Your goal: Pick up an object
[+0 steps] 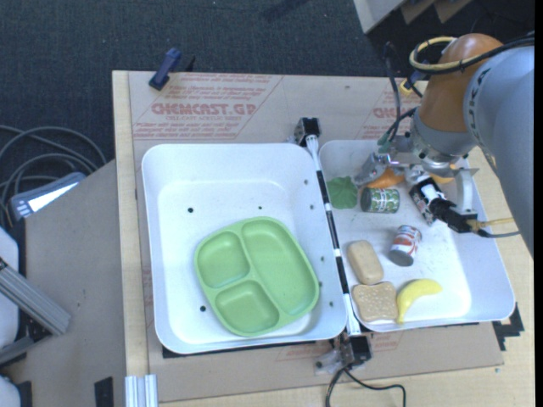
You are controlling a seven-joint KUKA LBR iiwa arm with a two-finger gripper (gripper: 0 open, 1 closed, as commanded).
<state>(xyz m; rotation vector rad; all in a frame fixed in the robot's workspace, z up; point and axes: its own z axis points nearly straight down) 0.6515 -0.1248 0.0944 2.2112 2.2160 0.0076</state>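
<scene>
Cardboard-topped bench [212, 100], two white bins. Left bin [170, 193]: green divided tray [256, 275] at 6 o'clock. Right bin [484, 287]: gripper [392, 166] at 12, above green-label can [380, 199]; grip state unclear. Small can [405, 244] center, banana [417, 295] at 5, bread slice [374, 302] at 7.

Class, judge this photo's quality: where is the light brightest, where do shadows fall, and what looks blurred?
Camera view: brightest on the left white bin, whose floor nearly washes out; a soft shadow hugs the green three-compartment plastic tray; the small objects by the claw in the right white bin look soft and grainy.
</scene>
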